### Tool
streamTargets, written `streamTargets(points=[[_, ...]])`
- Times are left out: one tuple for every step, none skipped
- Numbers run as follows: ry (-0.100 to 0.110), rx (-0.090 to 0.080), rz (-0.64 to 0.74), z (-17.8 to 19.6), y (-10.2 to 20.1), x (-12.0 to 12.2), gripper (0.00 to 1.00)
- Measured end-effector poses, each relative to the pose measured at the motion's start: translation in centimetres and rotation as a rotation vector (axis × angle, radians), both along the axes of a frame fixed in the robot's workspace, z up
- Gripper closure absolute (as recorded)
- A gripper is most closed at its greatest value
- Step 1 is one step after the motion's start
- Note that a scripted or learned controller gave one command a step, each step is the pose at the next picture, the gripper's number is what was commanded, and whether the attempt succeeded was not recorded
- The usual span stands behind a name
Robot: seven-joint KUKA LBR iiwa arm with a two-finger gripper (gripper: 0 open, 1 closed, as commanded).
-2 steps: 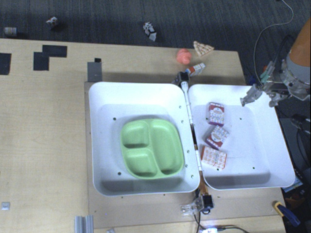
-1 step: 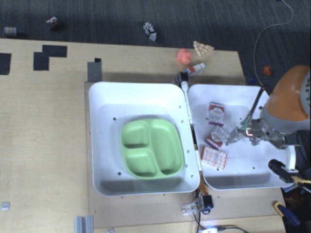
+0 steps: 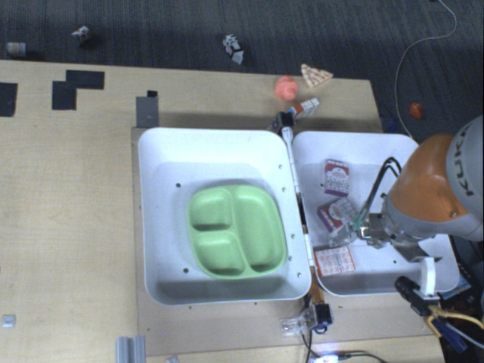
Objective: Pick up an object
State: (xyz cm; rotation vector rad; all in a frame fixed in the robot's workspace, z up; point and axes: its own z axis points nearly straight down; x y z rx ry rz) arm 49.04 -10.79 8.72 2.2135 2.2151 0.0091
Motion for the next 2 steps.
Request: streamTargets(points=[[-0.006, -0.001, 0.001, 1.14, 0.03, 0.22, 1.0], [-0.006, 0.0, 0.002, 1.13, 0.04, 0.21, 0.0]])
